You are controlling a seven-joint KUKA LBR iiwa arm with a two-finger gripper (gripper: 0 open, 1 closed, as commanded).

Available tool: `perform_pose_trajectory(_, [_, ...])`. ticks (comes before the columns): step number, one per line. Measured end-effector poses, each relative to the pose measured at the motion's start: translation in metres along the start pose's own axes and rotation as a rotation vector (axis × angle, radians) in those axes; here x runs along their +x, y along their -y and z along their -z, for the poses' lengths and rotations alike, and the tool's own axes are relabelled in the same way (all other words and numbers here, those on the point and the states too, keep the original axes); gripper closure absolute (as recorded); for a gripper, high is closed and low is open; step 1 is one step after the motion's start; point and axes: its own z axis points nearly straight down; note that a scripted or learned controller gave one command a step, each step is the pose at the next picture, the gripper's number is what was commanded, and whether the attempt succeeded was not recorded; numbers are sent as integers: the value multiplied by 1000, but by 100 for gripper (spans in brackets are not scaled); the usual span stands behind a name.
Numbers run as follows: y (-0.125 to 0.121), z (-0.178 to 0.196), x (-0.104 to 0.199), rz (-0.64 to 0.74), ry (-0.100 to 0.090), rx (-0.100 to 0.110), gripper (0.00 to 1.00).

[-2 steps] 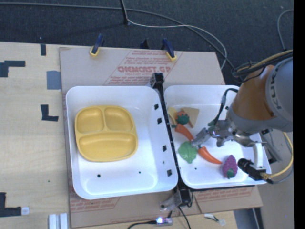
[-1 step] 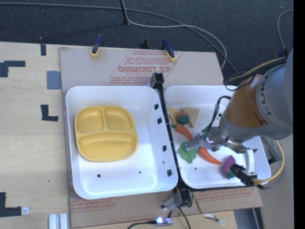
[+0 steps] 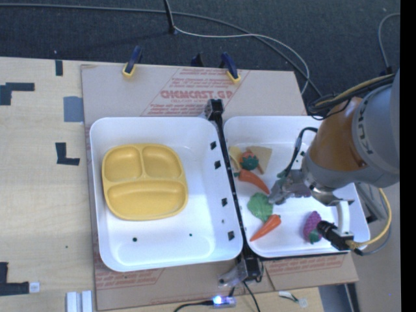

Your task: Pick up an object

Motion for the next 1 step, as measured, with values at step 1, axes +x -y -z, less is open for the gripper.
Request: perform_pose_trajectory(1, [0, 61, 5, 1, 0, 0, 100])
